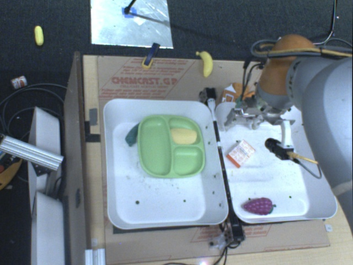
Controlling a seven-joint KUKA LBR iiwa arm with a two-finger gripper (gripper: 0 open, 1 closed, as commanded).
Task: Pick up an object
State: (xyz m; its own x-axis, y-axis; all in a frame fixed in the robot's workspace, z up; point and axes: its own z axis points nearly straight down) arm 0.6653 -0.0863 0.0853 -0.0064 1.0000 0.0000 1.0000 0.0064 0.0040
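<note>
Box (241, 153) near gripper (246, 118), toward view's bottom, seemingly apart.

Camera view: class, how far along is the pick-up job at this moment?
Done: nothing lifted; the orange-and-white box and purple grapes lie in the right bin. In hand: the hand sits at that bin's far end, nothing visibly held. Left: grasp and lift an object.
</note>
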